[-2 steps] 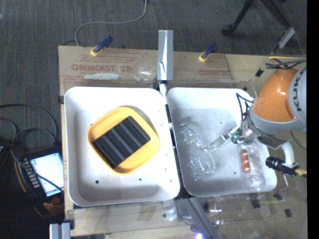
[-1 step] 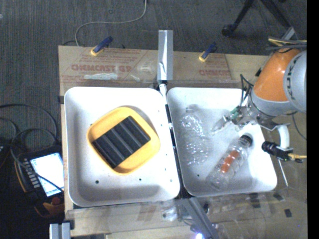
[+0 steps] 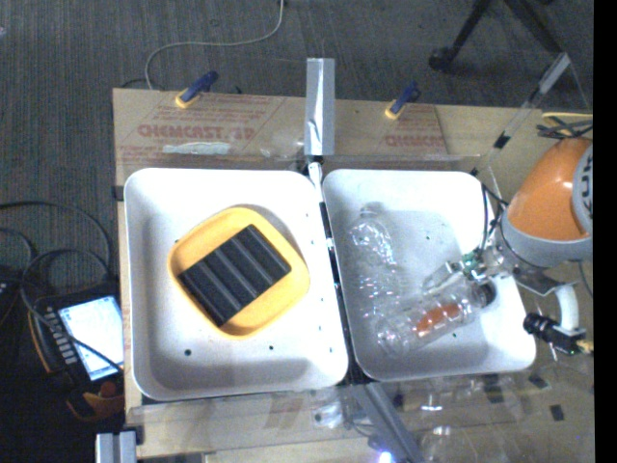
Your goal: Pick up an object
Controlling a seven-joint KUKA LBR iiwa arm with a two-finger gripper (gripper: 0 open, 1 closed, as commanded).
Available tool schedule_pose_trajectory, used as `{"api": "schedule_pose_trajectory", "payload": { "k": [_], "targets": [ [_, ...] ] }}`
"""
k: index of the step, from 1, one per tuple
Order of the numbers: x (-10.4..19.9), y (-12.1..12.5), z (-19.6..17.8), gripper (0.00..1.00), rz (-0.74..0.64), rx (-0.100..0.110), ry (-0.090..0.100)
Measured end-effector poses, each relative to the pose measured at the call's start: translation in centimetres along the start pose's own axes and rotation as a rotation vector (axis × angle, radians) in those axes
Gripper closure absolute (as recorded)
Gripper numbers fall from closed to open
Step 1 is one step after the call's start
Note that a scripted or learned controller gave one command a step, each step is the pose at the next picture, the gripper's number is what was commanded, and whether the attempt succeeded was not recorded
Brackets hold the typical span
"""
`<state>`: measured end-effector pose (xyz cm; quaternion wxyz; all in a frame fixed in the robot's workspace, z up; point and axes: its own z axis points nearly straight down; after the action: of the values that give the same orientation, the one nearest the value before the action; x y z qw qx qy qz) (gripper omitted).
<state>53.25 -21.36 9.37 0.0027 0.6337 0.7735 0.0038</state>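
Clear plastic bottle [image 3: 429, 318] w/ orange inside lies on its side in right bin [image 3: 405, 355], toward front-right. A second clear bottle [image 3: 371, 244], crumpled, lies just behind-left of it, same bin. Gripper [image 3: 469, 270] sits low over right bin, at the first bottle's right end; can't tell if jaws are open or closed, or touching it. Arm's orange band [image 3: 548, 201] at right edge. Left bin [image 3: 154, 355] holds yellow tray-like object w/ black ribbed insert [image 3: 241, 270], tilted diagonally. Both bins on cardboard-covered surface [image 3: 212, 128]; two blue-yellow clamps [image 3: 196, 89] at its rear.
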Motion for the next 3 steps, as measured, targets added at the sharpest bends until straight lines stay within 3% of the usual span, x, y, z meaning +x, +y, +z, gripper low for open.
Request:
{"api": "schedule_pose_trajectory", "payload": {
  "k": [1, 2, 3],
  "targets": [
    [0.0, 0.1, -1.0, 1.00, 0.000, -0.003, -0.001],
    [0.0, 0.1, -1.0, 0.00, 0.000, -0.003, -0.001],
    [3.6, 11.8, -0.9, 0.00, -0.100, 0.009, -0.001]
  ]
}}
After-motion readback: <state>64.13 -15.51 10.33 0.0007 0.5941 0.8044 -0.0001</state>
